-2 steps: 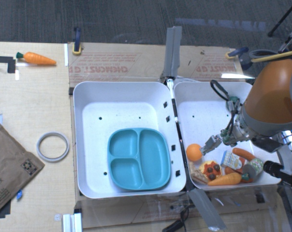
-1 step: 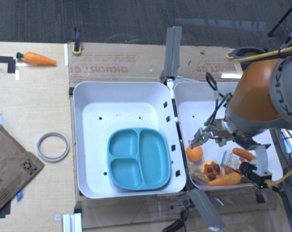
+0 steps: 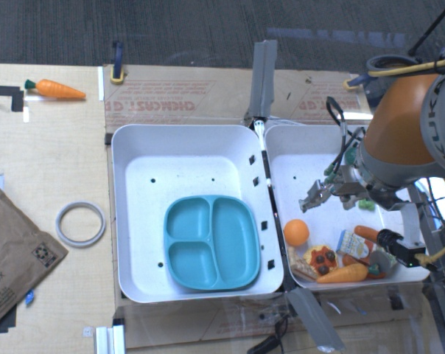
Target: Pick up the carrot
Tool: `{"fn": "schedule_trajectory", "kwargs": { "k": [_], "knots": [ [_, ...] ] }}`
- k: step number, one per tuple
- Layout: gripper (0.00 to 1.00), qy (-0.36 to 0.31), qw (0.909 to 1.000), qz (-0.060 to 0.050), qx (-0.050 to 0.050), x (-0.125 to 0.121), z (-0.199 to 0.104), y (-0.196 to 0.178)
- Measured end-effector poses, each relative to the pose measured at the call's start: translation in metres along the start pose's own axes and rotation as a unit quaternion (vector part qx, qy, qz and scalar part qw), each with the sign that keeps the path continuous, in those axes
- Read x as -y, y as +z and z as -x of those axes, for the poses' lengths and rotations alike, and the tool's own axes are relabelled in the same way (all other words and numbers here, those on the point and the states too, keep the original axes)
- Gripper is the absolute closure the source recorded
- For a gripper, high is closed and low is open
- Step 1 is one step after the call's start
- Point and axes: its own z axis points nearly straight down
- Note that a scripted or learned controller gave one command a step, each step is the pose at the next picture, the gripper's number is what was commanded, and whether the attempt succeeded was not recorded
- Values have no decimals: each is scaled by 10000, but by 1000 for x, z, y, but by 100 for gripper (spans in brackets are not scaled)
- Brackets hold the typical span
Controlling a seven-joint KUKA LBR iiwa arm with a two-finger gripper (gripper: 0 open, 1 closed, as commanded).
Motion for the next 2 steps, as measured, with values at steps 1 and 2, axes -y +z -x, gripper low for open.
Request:
{"fn": "schedule_trajectory", "kwargs": {
  "k": [1, 2],
  "knots": [
    [0, -1129, 9936, 6, -3, 3, 43, 100],
    [0, -716, 9974, 5, -3, 33, -18, 0]
  ]
}}
